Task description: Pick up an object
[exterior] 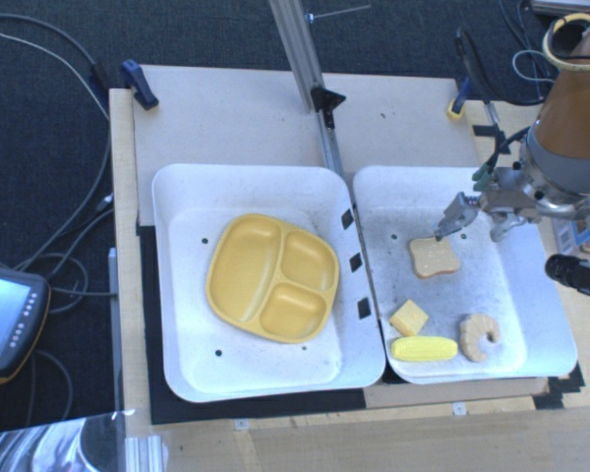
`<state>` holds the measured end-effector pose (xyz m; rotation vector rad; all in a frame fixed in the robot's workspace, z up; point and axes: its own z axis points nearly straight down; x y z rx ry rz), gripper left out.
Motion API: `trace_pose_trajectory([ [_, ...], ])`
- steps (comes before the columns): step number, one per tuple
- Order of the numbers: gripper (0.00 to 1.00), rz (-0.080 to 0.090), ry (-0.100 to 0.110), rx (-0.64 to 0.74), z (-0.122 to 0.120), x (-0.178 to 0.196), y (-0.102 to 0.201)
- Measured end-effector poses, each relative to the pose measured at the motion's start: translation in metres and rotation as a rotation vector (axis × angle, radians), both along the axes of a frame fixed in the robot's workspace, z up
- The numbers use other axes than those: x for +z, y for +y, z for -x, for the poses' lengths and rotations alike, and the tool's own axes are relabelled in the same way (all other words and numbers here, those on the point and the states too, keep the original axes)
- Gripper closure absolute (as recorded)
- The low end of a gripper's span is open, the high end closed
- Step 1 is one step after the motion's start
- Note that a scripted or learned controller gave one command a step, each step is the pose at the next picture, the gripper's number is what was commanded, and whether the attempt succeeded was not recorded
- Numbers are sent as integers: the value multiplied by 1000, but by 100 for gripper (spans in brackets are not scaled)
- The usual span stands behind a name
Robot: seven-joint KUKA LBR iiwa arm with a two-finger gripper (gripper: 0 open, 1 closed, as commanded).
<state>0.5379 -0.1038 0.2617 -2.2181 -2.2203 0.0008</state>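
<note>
In the right bin [531,293] lie a toast slice [434,258], a yellow cheese cube [409,318], a corn cob [425,348] and a bitten tan doughnut [479,335]. My gripper [471,229] hovers over the upper middle of that bin, just up and right of the toast. Its fingers are spread, so it is open, and nothing sits between them. The left fingertip [443,227] is close to the toast's top edge; I cannot tell if it touches.
The left bin [177,214] holds a yellow divided plate [272,276]. A slanted metal pole [305,57] runs down between the bins. Blue clamps [138,82] grip the bench's back corners. Cables lie on the dark floor at left.
</note>
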Motion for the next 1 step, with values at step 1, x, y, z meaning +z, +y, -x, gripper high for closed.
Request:
trace_pose_trajectory([
  [1,0,0,-1,0,0,0,0],
])
